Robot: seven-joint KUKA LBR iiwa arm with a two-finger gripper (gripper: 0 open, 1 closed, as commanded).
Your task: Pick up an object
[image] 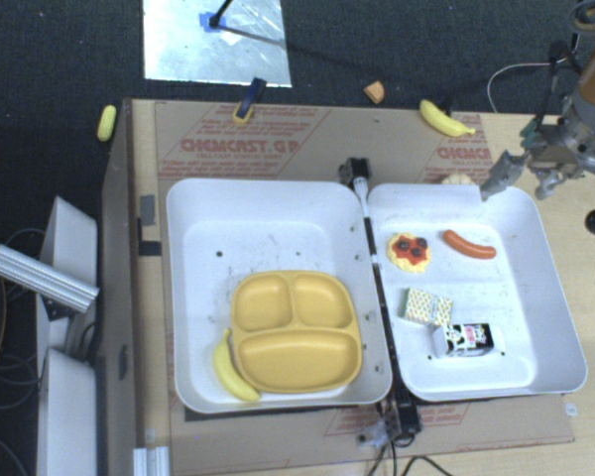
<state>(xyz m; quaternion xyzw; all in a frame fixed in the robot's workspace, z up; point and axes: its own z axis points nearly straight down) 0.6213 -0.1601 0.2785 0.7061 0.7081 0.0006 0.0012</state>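
Objects for picking, right bin [550, 266]: four items, none in the grasp of the end effector [524, 175].
Sausage [469, 245] near the bin's far side; pizza-slice toy [410, 252] to its left, close to the divider between the bins; patterned packet [428, 307] nearer the middle; small black-and-white carton [464, 339] just beside the packet on its near side. End effector hangs over the far right corner of this bin, its two fingers spread apart, with nothing between them and touching no item. Left bin [193, 266]: yellow compartment tray [296, 330] with a banana [231, 369] against its left edge.
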